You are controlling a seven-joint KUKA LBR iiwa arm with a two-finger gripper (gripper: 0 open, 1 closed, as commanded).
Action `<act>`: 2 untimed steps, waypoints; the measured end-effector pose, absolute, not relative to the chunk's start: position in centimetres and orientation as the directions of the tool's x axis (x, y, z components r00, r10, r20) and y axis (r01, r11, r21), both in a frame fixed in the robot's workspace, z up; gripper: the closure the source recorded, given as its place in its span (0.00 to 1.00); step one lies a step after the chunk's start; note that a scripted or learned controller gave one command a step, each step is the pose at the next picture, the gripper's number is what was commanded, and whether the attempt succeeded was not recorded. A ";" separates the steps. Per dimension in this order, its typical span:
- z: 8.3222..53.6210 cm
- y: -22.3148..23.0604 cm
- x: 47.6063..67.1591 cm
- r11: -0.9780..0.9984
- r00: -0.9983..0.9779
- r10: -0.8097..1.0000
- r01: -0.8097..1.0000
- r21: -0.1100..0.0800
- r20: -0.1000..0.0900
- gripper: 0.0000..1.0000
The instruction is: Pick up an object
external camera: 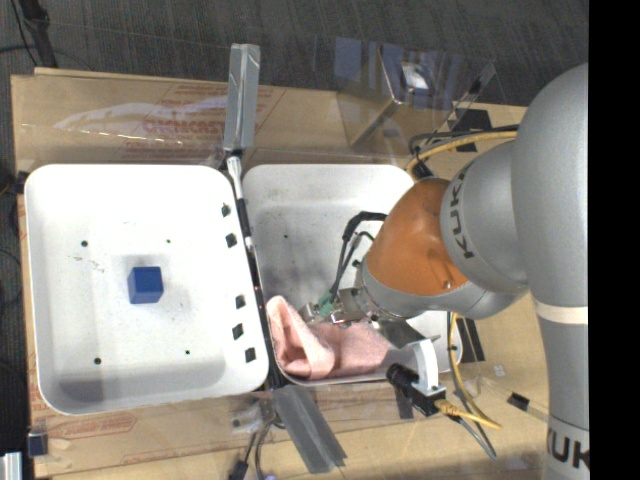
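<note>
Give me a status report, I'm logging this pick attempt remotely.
Hand low in right bin, over pink cloth; grip unclear. Blue cube alone in left bin. Arm blocks the view of the contact.

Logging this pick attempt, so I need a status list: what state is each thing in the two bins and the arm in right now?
blue cube: sitting flat in the left bin, untouched.
pink cloth: crumpled at the right bin's near edge.
arm: reached down over the cloth; wrist hides the jaws.

robot lab | KUKA arm [500,218] over table [120,103] | two white bins [60,268] | loose cables [465,408] | dark carpet floor [300,8]
</note>
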State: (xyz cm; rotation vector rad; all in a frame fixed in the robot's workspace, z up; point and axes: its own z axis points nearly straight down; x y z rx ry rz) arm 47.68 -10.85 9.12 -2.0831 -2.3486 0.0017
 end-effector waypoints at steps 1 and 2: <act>9.1 -10.9 47.7 0.118 -0.118 0.993 0.993 -0.002 0.001 0.00; 10.1 -11.1 47.7 0.132 -0.132 0.991 0.991 -0.001 0.000 0.00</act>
